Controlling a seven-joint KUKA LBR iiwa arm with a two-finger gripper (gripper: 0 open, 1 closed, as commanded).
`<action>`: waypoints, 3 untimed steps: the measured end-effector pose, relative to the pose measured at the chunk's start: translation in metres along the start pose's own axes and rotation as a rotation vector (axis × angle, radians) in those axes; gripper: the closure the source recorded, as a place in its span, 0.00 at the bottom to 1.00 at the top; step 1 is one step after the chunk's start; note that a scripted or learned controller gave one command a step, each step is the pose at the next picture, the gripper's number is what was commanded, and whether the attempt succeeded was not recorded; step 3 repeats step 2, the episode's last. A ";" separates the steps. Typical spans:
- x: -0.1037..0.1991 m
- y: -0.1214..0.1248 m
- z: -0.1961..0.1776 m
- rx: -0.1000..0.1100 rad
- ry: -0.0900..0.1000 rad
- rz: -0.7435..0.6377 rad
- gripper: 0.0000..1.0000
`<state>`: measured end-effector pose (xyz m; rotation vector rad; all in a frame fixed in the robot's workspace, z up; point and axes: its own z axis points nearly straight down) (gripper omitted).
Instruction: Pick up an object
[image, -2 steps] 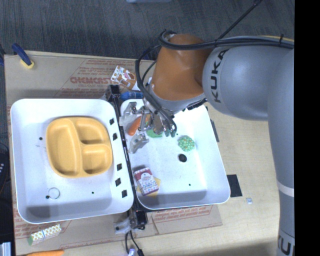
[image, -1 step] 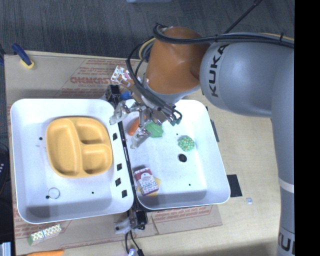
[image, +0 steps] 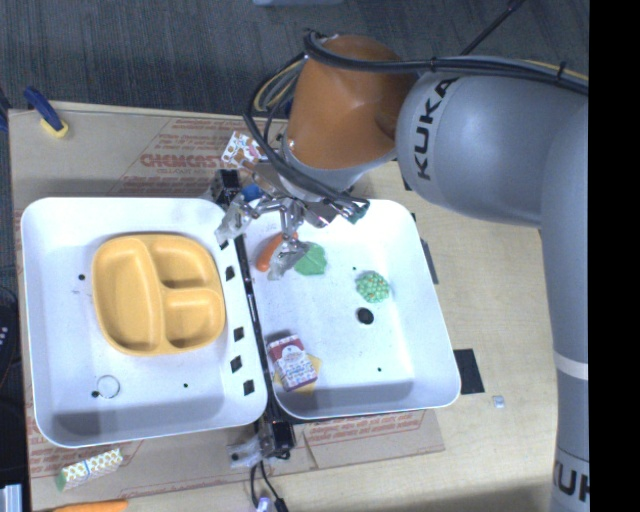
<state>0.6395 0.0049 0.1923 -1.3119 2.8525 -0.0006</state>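
Grey arm (image: 500, 130) marked "KUKA"; jaws (image: 288, 250) above orange piece (image: 267, 252), grip state unclear; cardboard print (image: 180, 158) illegible.

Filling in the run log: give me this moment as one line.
arm: over right bin | gripper: low by orange piece and green piece | grasp: unconfirmed | left bin: yellow tray

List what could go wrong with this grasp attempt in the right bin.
The gripper sits over two things lying close together, an orange piece and a green piece, so it might nudge one aside or catch both. It is also near the bin's left wall, which it might clip.
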 end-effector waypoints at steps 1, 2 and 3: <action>0.011 0.007 0.000 -0.003 0.003 -0.379 0.00; 0.045 -0.035 0.000 -0.002 0.000 -0.760 0.00; 0.045 -0.035 0.000 -0.002 0.000 -0.760 0.00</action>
